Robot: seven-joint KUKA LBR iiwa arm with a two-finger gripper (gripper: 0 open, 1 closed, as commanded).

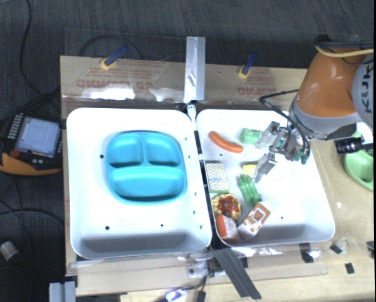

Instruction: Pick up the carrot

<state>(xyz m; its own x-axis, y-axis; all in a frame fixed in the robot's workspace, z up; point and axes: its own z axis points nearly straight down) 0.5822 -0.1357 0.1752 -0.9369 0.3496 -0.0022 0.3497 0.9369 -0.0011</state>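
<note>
While the carrot point(226, 142) lies in the right bin point(314, 187), the jaws point(270, 159) hover beside it, released.

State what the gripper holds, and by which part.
Nothing. The gripper hangs open above the right bin; the carrot lies apart from it.

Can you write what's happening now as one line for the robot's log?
carrot: lying in right bin, not held | gripper: above bin, right of carrot | blue tray: left bin
</note>
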